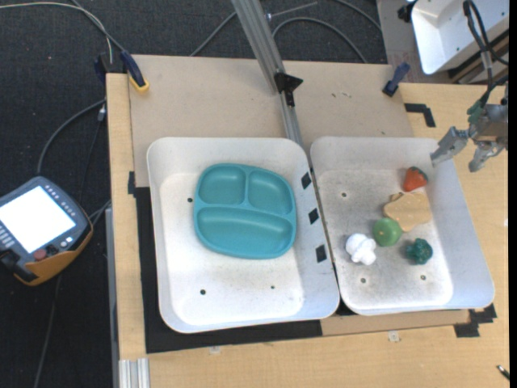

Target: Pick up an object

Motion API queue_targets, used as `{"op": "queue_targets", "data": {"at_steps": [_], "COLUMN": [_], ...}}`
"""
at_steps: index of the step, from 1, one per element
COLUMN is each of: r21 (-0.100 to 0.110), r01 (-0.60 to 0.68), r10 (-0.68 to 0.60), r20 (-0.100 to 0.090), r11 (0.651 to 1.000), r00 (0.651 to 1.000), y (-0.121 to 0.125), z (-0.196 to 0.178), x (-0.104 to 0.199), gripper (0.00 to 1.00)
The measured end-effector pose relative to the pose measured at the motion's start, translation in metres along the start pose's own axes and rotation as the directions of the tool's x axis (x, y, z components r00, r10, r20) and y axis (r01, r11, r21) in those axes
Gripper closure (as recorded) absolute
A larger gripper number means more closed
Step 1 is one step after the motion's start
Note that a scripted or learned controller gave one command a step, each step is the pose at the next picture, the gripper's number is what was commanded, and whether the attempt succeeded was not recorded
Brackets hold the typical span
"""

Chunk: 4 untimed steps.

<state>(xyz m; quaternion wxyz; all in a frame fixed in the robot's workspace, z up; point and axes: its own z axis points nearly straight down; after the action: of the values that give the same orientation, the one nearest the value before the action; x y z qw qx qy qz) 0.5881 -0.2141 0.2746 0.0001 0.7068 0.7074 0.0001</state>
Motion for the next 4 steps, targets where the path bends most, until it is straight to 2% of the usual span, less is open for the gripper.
{"op": "queue_targets", "data": {"at_steps": [2, 3, 4], "r21": [0.006, 0.004, -0.002], "r01": [-0.001, 0.001, 0.001], "r10": [0.001, -0.001, -0.001], "r20": [-0.002, -0.002, 0.0], "r11": [1.0, 1.0, 1.0], "r00": [1.0, 1.0, 1.0], "y": [-0.013, -0.005, -0.004], "z": [0.092, 0.139, 0.124], "x": [-0.001, 0.0, -0.001], "gripper": [0.0, 0.0, 1.0]}}
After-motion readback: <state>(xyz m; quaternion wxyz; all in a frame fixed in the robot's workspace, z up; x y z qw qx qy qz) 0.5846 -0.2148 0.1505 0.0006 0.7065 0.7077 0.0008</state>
